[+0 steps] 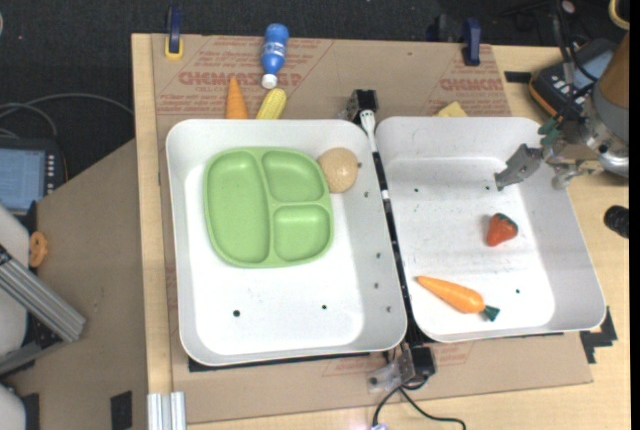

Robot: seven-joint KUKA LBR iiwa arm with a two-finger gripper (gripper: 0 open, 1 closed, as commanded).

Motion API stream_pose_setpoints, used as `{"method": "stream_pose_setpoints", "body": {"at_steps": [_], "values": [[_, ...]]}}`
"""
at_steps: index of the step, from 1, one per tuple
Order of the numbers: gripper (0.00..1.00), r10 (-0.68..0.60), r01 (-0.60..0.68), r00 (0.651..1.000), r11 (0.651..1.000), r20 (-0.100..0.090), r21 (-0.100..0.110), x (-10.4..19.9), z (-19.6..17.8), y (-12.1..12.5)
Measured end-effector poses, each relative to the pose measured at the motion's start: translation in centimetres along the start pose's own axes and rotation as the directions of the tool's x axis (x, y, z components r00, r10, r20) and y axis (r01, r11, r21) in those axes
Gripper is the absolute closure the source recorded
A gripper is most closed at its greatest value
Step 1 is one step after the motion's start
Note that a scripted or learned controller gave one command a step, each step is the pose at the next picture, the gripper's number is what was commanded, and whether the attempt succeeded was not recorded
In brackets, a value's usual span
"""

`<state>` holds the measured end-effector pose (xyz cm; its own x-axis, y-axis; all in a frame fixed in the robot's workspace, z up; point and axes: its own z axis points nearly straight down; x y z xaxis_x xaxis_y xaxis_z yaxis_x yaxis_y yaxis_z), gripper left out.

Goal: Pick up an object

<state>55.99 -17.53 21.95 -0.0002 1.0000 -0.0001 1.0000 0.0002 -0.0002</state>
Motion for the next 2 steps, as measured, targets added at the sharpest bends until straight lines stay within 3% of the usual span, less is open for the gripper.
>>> {"method": "stream_pose_setpoints", "body": {"at_steps": [1, 2], "values": [[0.00, 0.004, -0.003, 1.000, 1.000, -0.003, 0.009, -2.9, 9.3, -1.4], [0.00, 0.001, -0.001, 1.000, 1.000, -0.004, 0.007, -1.2, 13.8, -2.2]]}}
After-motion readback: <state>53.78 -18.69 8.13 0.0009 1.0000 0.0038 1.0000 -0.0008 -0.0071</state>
